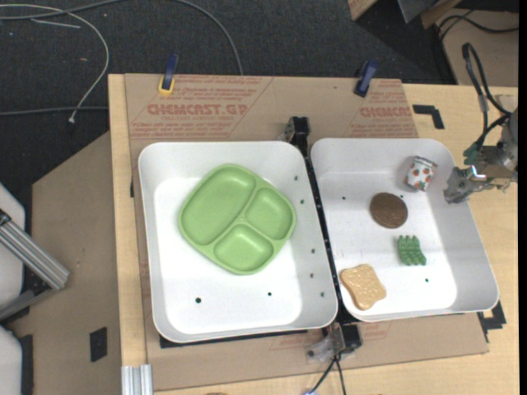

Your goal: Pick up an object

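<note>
The right bin [461, 245] holds several small objects: a white speckled cube-like piece [419, 174] at the back, a brown round disc [388, 210] in the middle, a green ridged piece [410, 250] below it, and a tan toast-shaped piece [363, 286] at the front left corner. The gripper [463, 185] sits at the right bin's far right rim, just right of the white speckled piece and apart from it. Nothing shows between its fingers.
The left bin [165, 286] holds a green three-compartment plate [237, 218]. Black clips [297, 128] join the two bins at the back and front. Blue clamps [170, 71] pin the cardboard at the bench's back edge. Cables run beside the arm at the right.
</note>
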Robot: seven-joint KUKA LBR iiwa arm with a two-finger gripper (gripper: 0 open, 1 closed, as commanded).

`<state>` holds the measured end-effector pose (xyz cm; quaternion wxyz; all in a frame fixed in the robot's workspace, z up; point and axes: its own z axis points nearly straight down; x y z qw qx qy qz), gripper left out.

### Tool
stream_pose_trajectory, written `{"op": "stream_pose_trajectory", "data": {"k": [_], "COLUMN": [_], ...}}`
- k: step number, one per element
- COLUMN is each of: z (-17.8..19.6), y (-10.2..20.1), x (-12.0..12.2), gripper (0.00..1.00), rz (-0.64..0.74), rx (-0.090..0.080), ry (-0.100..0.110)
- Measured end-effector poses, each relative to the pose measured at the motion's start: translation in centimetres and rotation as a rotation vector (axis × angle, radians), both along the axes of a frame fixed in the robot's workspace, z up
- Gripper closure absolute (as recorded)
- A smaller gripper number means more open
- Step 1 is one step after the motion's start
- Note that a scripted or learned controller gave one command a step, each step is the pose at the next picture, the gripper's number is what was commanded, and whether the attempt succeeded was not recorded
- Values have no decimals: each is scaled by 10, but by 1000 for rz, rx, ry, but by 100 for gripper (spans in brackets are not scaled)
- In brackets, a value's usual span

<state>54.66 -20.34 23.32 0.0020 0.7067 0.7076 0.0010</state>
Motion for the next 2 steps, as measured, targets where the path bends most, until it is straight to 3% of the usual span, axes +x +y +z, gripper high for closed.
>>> {"op": "stream_pose_trajectory", "data": {"k": [2], "z": [-3], "y": [92], "x": [-13], "gripper": [100], "rz": [2], "rx": [4], "ry": [7]}}
